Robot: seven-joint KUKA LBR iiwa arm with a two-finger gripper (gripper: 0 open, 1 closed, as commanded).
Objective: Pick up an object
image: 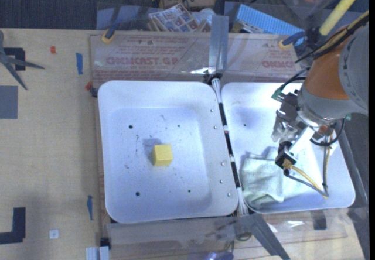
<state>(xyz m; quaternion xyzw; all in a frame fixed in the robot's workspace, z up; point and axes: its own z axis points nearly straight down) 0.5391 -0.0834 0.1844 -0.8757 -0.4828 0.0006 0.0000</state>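
Plainly, the gripper (283,131) is seen over the right bin (246,96), in its middle part, at the end of the grey arm (358,71) that reaches in from the right with its orange band (324,79) turned upward. How far the gripper is open cannot be told, since its tip is blurred against the bright white floor of the bin. Nothing can be made out in its grasp.

Two things are found in the bins. A yellow cube (163,154) is set on the floor of the left bin (117,93), a little below that bin's centre and well away from every wall. It lies well apart from the gripper, to the gripper's left in the camera view, with the raised rims where the two bins meet (224,136) between them. A small grey shadow is cast just above and to the left of the cube, and a few dark specks are scattered over the floor around it.

A pale, crumpled cloth (262,178) is bunched in the near left corner of the right bin, close against the wall shared with the left bin. It lies near the gripper, below it and to its left in the view. Whether the two touch cannot be told, though a strip of bare white floor appears to be left between them.

Both bins are carried by a wooden bench (47,153), on which short strips of blue tape (79,63) are stuck. A clear sheet with red lettering (152,57) is laid behind the bins.
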